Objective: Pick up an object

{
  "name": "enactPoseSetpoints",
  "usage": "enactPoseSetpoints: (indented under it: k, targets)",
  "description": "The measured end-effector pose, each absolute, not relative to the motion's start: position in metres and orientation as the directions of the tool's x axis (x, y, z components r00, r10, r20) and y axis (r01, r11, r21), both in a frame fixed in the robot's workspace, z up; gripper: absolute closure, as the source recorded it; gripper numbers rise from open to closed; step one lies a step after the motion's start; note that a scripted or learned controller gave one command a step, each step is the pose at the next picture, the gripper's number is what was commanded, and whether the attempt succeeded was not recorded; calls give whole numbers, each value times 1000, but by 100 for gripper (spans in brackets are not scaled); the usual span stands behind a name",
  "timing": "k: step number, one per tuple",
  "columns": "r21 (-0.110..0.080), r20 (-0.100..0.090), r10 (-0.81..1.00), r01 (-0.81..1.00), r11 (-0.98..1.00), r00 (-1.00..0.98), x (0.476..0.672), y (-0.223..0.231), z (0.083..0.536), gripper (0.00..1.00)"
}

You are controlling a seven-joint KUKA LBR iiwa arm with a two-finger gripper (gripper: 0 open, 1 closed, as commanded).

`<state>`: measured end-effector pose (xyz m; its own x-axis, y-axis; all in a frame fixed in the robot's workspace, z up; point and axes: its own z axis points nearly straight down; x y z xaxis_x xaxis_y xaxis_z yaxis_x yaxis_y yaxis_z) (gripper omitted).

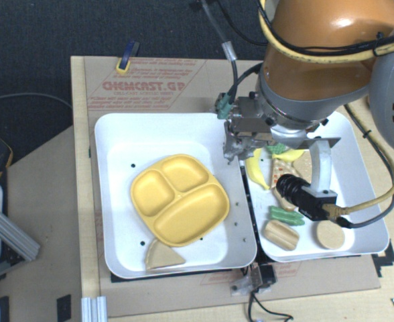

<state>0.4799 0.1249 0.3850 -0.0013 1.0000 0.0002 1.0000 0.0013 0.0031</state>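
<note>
My gripper [275,147] hangs under the big orange-banded wrist [331,39], low over the far left part of the right bin [368,180]. Right below it lie a yellow banana [255,171], a speckled tan slice [279,172] and a bit of green [276,149]. The arm's body hides the gripper's tip, and nothing shows as held. Nearer the front of that bin lie a green bean pod [284,215], a tan cylinder [279,235] and a round tan disc [330,235].
The left bin [110,153] holds a yellow divided plate [180,196] and a tan wedge [162,255] at its front. A black cylinder on a cable [301,196] and a metal bracket [321,166] hang off the arm over the right bin.
</note>
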Motion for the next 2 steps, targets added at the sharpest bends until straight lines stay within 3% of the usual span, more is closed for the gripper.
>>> enactPoseSetpoints:
  k: [2]
  targets:
    - [6, 0, 1000, 1000, 3, -3, 481, 126, 405, 100]
